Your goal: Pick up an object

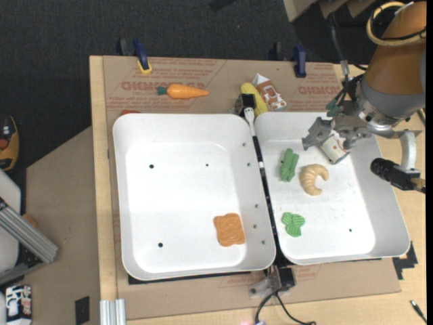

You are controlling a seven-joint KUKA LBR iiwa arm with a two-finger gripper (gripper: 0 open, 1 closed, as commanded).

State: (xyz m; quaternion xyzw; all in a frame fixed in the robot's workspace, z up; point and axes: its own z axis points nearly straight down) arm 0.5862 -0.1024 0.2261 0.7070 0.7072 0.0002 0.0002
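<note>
Croissant lying in right bin, near middle, untouched. Just left: long green veg; below that, small green leafy piece. Gripper hovering up-right of croissant, apart from it; fingers open or shut — can't tell. Left bin: orange waffle-like piece near btm right corner. Carrot on board behind bins.

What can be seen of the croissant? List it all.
The croissant is a tan, curved, ridged toy, plastic by its look. It lies flat and whole on the right bin's floor, near the middle. Nothing touches it: the green piece lies apart on its left, and the gripper sits just above it in the view.
</note>
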